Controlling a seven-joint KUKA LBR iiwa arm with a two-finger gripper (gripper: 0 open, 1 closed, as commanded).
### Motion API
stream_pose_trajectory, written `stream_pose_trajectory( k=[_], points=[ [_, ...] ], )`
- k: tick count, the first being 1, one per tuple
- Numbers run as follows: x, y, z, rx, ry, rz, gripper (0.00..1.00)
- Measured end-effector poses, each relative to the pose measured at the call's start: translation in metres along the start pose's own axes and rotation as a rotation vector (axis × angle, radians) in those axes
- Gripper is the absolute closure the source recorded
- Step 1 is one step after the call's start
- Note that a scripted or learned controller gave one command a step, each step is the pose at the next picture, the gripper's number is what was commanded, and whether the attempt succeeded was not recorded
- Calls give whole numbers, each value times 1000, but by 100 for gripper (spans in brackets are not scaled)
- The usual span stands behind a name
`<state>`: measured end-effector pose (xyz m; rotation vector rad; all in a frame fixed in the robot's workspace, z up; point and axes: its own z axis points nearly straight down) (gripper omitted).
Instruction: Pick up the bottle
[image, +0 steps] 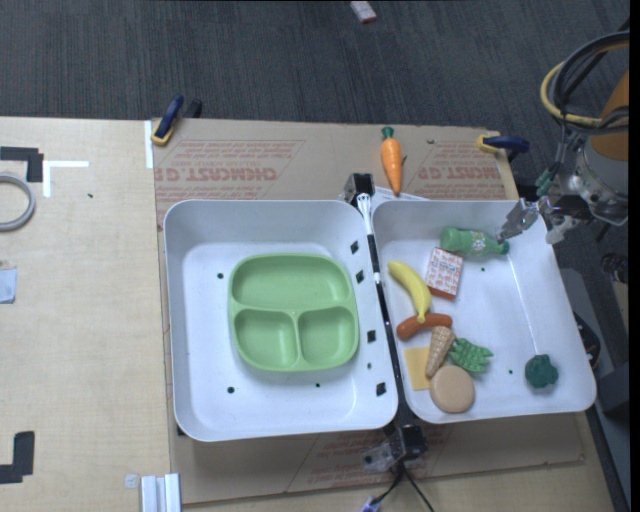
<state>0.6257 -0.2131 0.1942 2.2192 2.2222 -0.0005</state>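
Camera view, read from its left, has the left bin (190, 330) holding a green 3-compartment tray (294, 312), then the right bin (560, 300) with a banana (411, 287), a sausage (424, 324) and an ice-cream cone (440, 349). Further right, the green bottle (472, 242) lies on its side near that bin's far wall. It looks like light, stiff, smooth plastic that may roll, best pinched across its body, and the gripper (520, 218) hangs just beside its right end; I cannot tell how wide it stands.

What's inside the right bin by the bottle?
In the right bin, the green bottle lies at the far side, the gripper at its cap end; a patterned card sits just below.
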Motion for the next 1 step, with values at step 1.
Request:
stream_pose_trajectory(
  k=[1],
  points=[
    [0, 1, -10, -1, -2, -3, 100]
  ],
)
